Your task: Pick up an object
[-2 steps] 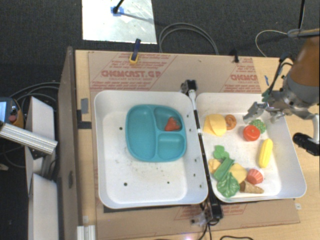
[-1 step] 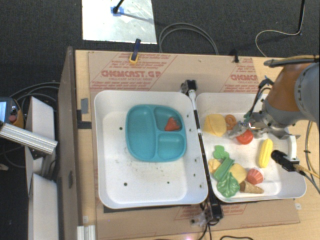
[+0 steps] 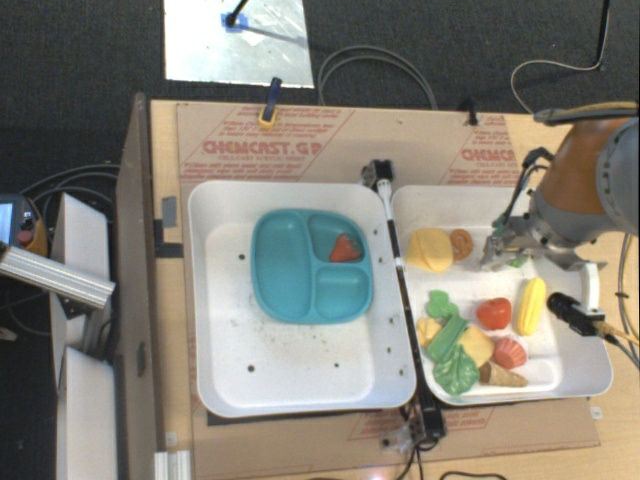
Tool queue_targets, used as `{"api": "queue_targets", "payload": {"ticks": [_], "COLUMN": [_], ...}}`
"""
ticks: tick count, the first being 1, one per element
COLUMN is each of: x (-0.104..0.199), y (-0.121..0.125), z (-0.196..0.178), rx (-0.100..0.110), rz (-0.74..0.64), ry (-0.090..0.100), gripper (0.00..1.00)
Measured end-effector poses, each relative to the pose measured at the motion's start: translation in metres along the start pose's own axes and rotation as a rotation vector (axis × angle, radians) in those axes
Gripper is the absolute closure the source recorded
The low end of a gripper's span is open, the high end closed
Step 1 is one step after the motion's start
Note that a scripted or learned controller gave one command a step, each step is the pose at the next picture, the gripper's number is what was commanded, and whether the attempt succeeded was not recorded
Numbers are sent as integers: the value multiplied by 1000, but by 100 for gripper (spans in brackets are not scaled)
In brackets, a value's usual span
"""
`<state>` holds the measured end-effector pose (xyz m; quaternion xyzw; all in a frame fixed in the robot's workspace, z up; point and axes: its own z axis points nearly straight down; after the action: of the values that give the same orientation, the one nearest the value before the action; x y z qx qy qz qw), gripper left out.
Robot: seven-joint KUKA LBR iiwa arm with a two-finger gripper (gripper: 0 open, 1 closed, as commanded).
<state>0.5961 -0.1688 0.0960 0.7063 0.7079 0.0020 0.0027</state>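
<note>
I see two bins (image 3: pixel 225 388), one tray (image 3: pixel 290 278), one strawberry (image 3: pixel 345 249), one corn (image 3: pixel 531 305), one tomato (image 3: pixel 494 314).

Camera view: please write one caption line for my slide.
KUKA gripper lowered into the right bin of toy food; teal divided plate with a red piece in the left bin.

We look down at a slant from above the bench (image 3: pixel 300 128), taking in both white bins (image 3: pixel 225 368) from moderate height.
</note>
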Motion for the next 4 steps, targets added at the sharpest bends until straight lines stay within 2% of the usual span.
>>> {"api": "queue_targets", "payload": {"ticks": [1, 2, 3, 4], "x": [0, 29, 28, 28], "y": [0, -53, -49, -49], "z": [0, 13, 0, 1], "rx": [1, 11, 3, 3], "rz": [0, 2, 1, 1], "ry": [0, 3, 1, 2], "gripper": [0, 0, 100, 0]}}
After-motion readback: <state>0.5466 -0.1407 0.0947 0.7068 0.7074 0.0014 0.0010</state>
